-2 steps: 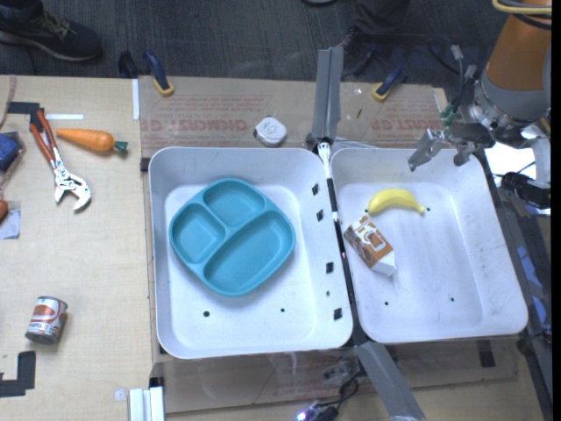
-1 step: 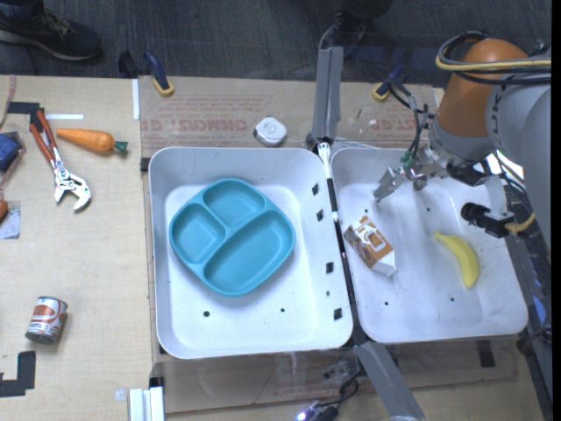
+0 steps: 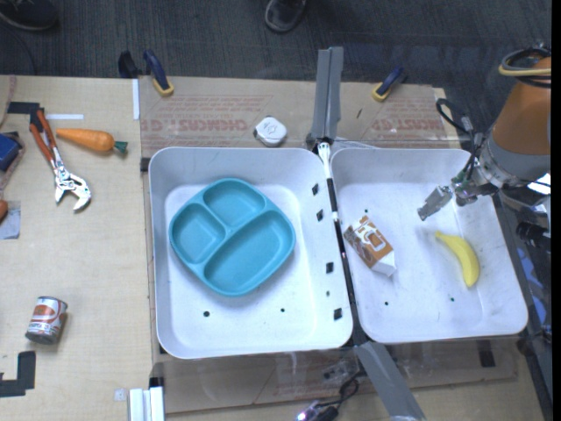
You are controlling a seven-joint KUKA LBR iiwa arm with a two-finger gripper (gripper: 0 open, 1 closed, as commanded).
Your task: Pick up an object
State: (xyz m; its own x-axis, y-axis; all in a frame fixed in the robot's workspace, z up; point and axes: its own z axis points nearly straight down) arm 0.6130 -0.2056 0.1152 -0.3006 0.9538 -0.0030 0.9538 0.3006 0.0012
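In the right bin (image 3: 491, 318) lie a yellow banana (image 3: 462, 256) and a small brown-and-white carton (image 3: 370, 246). My gripper (image 3: 436, 203) hangs above the bin's upper right part, just up and left of the banana's top end, with nothing seen between its fingers. The arm with its orange band (image 3: 524, 112) comes in from the right edge. A blue divided plate (image 3: 231, 235) rests in the left bin (image 3: 166, 305).
On the bench left of the bins lie a carrot (image 3: 88, 139), a wrench with orange handles (image 3: 55, 160) and a small can (image 3: 46, 318). A white round object (image 3: 271, 131) sits behind the bins. A grey divider post (image 3: 329, 95) stands between them.
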